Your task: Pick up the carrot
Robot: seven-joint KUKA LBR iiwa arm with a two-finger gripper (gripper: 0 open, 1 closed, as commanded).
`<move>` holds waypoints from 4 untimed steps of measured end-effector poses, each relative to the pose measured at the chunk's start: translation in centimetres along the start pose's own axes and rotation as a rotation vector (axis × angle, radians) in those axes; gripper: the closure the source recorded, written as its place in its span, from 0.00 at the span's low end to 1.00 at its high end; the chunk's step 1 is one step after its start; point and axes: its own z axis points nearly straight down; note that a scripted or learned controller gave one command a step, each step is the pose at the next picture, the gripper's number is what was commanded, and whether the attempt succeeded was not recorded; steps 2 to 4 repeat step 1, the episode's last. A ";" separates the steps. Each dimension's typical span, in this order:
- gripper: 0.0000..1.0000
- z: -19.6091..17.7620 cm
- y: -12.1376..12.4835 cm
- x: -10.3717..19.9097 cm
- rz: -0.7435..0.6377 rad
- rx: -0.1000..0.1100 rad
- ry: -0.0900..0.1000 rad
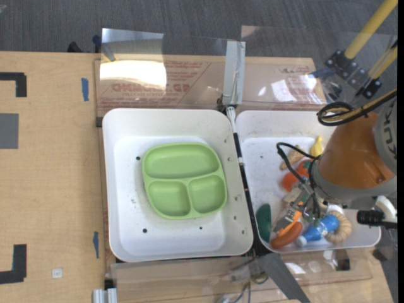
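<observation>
Carrot, orange tapered plastic toy point(287, 233), lies just beside the pincer point(302, 208); probably light, stiff, slippery; grip mid-body. Pincer's state: cannot tell.

You've got a tan bench point(44, 169) carrying two white bins side by side, touching along their inner edges. Left bin point(120, 169) sits mid-bench; right bin point(265, 137) butts against it on the arm side. Behind both, clear panels point(189, 74) stand along the far edge, with a metal post point(233, 71) between them at the bin seam. Black corner marks point(16, 84) lie on the bench at far left, a second one point(16, 264) nearer you. Blue tape bits point(84, 88) sit by the left bin's outer edge.
</observation>
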 end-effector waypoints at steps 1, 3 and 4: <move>1.00 -1.3 0.2 -0.5 0.000 -0.006 -0.018; 1.00 -1.3 0.2 -0.5 0.000 -0.006 -0.018; 1.00 -1.3 0.2 -0.5 0.000 -0.006 -0.018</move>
